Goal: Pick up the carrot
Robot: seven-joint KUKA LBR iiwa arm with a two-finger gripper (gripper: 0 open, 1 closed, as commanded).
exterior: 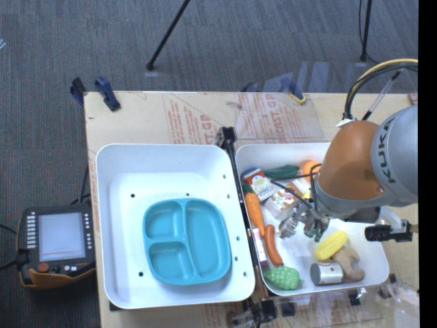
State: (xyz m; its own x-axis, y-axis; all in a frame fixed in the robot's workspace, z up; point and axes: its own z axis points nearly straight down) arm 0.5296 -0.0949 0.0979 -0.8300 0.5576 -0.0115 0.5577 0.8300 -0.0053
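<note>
White right bin [379,268]: carrot [255,212] lengthwise, seemingly near-vertical, beside left wall.

Even, fairly bright overhead light; the two shallow white plastic bins [109,183] read near blown-out, with soft shadows along their inner walls. Overall slightly soft focus, blur worst around the metal two-finger gripper [300,225]. Dark grey carpet floor [68,33] stays dim and grainy.

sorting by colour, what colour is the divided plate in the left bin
Light blue plate, clearest in the camera view.
</note>
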